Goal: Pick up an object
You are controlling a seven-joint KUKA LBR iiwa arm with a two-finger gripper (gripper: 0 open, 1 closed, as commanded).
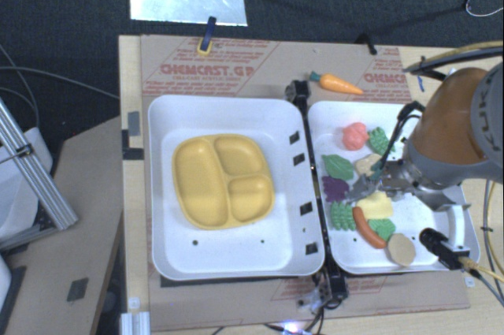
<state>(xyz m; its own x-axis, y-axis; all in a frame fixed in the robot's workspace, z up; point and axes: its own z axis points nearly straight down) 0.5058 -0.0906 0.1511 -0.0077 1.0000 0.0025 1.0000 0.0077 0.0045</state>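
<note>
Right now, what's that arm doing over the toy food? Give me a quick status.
Gripper low in the right bin, among the toy food. Fingers hard to read; nothing seen held. Yellow piece and sausage sit close by. Yellow tray in the left bin.

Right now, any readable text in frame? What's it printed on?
"CHEMCAST G P": red print on the brown board under the bins, left of top edge; last letters uncertain.
"CHEMC...": same print at top right, cut off by the arm.
Print along the board's bottom edge: too blurred to read.

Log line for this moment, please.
arm over right bin | gripper low among toy food | grasp unconfirmed | yellow tray in left bin
</note>
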